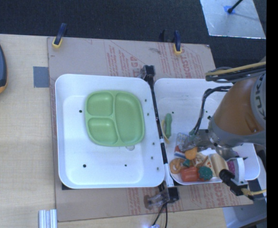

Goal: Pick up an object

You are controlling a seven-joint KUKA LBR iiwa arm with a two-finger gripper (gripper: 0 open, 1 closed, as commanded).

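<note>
Camera view, from above at a slant: two white bins side by side, left bin [72,175] holding one green divided plate [115,118]; right bin [177,87] holding one green pod-shaped toy [167,125] near the divider and a heap of small toys [192,167] at the near edge, five or six by a rough count, among them an orange piece, a red one and a teal one; arm [238,113] entering from the right, gripper [190,141] low over the heap, open or closed impossible to tell; nothing seen between its tips. Toys judged light, stiff and smooth plastic, likely slippery; best taken across the narrow middle; pod standing apart, so probably the easiest pick.
</note>
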